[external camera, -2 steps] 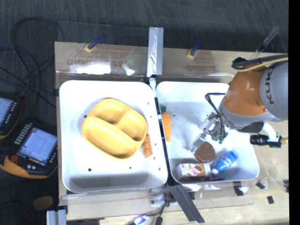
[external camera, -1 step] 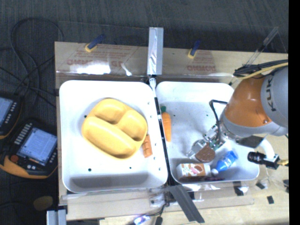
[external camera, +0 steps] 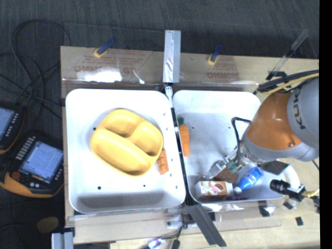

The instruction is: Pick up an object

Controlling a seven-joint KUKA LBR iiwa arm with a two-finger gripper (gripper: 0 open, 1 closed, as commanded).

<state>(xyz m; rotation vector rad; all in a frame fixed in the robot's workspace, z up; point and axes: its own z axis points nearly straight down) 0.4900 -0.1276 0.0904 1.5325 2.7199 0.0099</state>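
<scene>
We see a yellow bread-shaped toy in left bin. Carrot at right bin's left wall. Labelled bottle, text unreadable, and blue bottle lie just below gripper. "KU" on arm. Jaws' state: can't tell.

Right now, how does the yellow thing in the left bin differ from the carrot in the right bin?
The yellow bread-shaped toy is bulky, rounded and lobed; the carrot is thin and tapered. The yellow toy lies near the middle of the left bin, while the carrot lies along the right bin's left wall, green top toward the far edge. The toy is pale yellow, the carrot orange. Both lie apart from the arm.
</scene>
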